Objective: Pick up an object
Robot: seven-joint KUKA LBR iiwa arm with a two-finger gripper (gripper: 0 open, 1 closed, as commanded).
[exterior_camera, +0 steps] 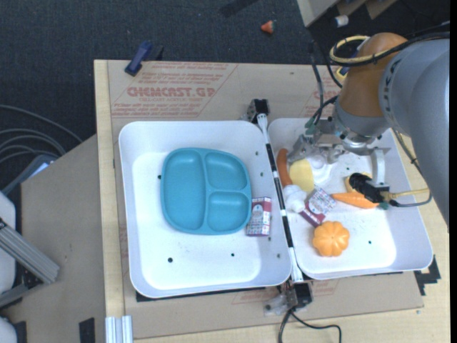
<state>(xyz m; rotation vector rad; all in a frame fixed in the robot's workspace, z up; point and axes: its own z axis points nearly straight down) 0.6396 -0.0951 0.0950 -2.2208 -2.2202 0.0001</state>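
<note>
Several toys (314, 199) in right bin (407, 256), just below hand (319, 151).

— Fixed above the bench (178, 84), looking down at a slant?
— Yes, far enough to take in both the left bin (143, 213) and the right bin (400, 241).

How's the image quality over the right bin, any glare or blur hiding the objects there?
Camera view: lighting is even and soft, with no harsh glare on the white right bin; the arm is close to the lens, soft and oversized, covering the bin's far corner; the pumpkin and carrot read clearly; the gripper is murky.
</note>
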